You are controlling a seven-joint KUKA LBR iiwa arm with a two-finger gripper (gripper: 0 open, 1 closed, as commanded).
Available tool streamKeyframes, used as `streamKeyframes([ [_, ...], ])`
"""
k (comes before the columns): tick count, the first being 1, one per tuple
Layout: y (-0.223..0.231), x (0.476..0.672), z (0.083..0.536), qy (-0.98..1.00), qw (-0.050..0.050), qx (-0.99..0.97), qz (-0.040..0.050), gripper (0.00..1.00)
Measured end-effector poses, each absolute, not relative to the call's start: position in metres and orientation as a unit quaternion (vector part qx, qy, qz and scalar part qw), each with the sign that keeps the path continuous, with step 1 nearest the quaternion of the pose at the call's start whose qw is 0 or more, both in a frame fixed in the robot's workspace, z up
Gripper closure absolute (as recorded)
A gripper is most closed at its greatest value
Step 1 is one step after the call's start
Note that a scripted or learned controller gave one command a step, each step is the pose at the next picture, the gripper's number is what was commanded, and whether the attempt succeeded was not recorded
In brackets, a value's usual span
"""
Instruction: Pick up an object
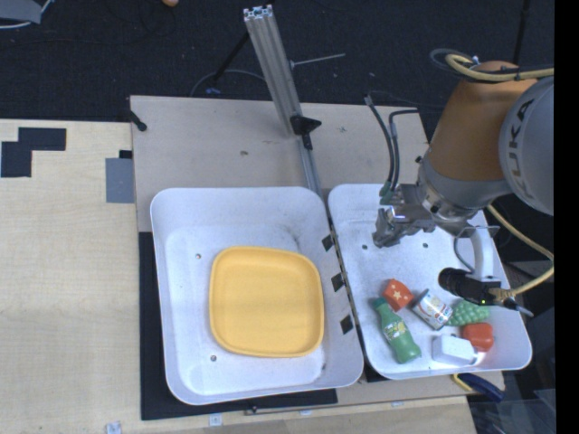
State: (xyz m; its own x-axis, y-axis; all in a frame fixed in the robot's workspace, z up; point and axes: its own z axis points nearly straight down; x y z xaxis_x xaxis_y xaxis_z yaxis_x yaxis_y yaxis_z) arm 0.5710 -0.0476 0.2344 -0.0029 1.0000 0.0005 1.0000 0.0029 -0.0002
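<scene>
Two shallow white bins sat side by side on the counter (pixel 226 143). The left bin (pixel 172 242) carried a single item, a square yellow plate (pixel 267 300) with rounded corners, lying flat near its middle. The right bin (pixel 357 215) carried a cluster of six small things gathered toward its near corner. There was one green bottle (pixel 398 333) with a label on its side, lying down and pointing toward the bin's middle. One small red-orange piece (pixel 397 294) lay just beside the bottle's cap end. One short can (pixel 434 310) with a silvery end lay on its side next to that. One bumpy green cluster, like toy grapes (pixel 469 314), lay beyond the can, with one red rounded piece (pixel 479 334) just beside it. One flat white block (pixel 454 350) rested against the bin's near rim.

The tool (pixel 391 230) hung over the bare far part of the right bin, apart from the cluster. Whether its fingers stood apart or together could not be told from this slant. A dark part of the arm's hardware (pixel 463 285) lay near the grapes.
</scene>
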Motion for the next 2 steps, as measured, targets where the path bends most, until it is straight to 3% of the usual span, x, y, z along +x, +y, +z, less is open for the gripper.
streamKeyframes([
  [1, -0.003, 0.568, 0.237, -0.708, 0.000, -0.706, -0.0002, 1.00],
  [2, 0.052, 0.552, 0.226, -0.709, 0.001, -0.706, 0.0003, 1.00],
])
